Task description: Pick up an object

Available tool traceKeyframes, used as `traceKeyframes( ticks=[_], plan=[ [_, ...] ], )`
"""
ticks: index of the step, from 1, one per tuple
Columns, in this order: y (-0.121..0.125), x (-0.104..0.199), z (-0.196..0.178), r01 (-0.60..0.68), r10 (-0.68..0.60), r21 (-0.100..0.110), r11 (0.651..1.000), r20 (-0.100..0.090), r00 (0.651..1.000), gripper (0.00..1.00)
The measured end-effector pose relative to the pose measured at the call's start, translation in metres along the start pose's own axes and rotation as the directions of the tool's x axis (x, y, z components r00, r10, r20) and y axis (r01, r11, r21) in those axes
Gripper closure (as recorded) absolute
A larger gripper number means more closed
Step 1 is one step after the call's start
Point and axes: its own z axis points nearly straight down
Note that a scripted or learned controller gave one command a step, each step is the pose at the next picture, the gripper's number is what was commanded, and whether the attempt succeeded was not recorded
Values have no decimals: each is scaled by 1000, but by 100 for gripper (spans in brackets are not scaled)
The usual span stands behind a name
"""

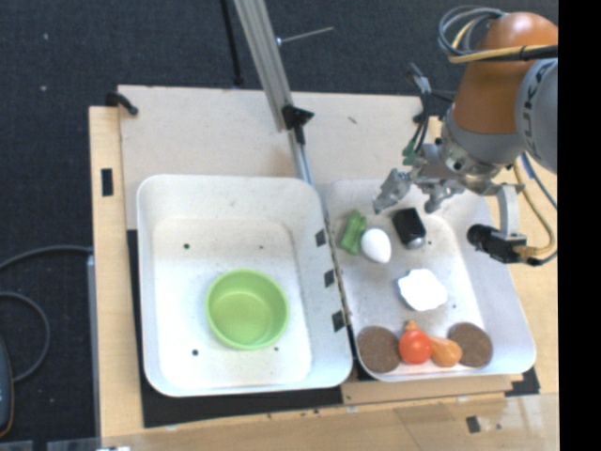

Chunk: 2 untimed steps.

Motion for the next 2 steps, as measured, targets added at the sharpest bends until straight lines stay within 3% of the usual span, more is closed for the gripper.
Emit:
traceKeyframes(
  ticks=[1,2],
  plan=[
    [0,0,0,-1,1,0,1000,0,1000,0],
    [-9,-2,47,-4,4,5,1000,2,1000,0]
  ],
)
